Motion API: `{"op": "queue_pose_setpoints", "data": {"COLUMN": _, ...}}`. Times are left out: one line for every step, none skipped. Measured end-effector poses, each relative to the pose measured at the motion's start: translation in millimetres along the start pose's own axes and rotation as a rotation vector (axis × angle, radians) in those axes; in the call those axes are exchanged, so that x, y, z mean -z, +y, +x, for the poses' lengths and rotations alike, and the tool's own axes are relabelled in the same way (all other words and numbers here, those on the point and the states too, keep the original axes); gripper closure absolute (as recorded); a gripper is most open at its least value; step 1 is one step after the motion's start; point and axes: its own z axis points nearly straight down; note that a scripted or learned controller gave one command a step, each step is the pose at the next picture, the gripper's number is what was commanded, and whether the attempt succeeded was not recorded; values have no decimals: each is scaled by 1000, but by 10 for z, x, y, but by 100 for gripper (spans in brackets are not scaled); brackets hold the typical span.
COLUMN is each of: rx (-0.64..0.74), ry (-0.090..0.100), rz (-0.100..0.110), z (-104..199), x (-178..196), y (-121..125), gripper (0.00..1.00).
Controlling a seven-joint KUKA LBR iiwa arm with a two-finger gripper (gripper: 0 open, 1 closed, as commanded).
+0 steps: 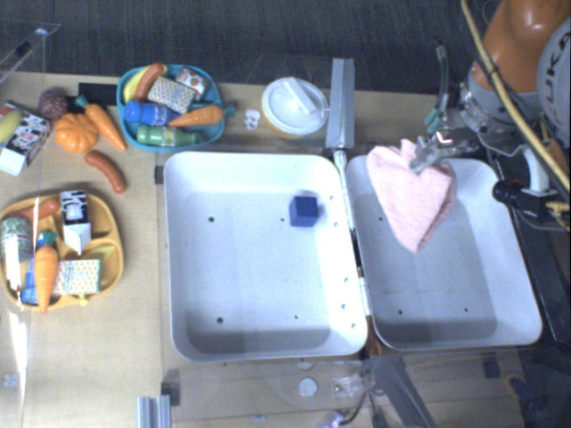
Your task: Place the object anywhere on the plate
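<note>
Claw pinches soft pink cloth (hanging crumpled)

Overhead view, 2 white bins side by side on bench. Left bin holds a small blue cube near its upper right. Over right bin, the gripper pinches the top edge of a pink cloth, which hangs down w/ its lower tip near the bin floor. Yellow plate w/ toy food sits far left; blue bowl of toy veg at top.
</note>
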Motion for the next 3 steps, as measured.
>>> {"op": "queue_pose_setpoints", "data": {"rx": 5, "ry": 1, "rz": 1, "z": 19, "x": -365, "y": 14, "gripper": 100}}
{"op": "queue_pose_setpoints", "data": {"rx": 408, "ry": 2, "rz": -1, "z": 550, "x": -425, "y": 49, "gripper": 100}}
{"op": "queue_pose_setpoints", "data": {"rx": 810, "ry": 1, "rz": -4, "z": 1096, "x": -298, "y": 13, "gripper": 100}}
